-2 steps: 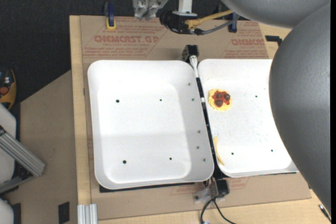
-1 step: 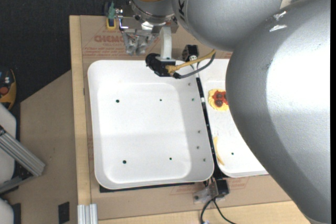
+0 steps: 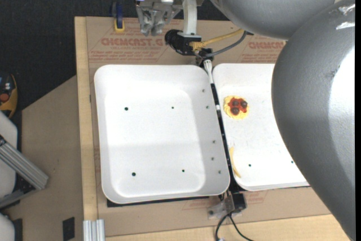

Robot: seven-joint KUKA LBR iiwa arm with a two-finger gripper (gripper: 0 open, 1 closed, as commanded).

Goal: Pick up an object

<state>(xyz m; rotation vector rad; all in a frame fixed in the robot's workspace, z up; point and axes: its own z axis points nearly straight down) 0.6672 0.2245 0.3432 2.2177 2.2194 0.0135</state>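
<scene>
A small yellow disc topped with dark red berries lies in the right bin, near that bin's left wall. A pale yellow sliver rests against the same wall, closer to the front. My gripper hangs high over the bench's far edge, above and behind the left bin, well away from both objects. Nothing hangs from it. The grey arm covers most of the right bin's right side.
A blue and yellow clamp sits on the bench's far left edge. The bins meet along a dark seam. A cable and connector lie at the front between them. Grey rails stand off the bench at the left.
</scene>
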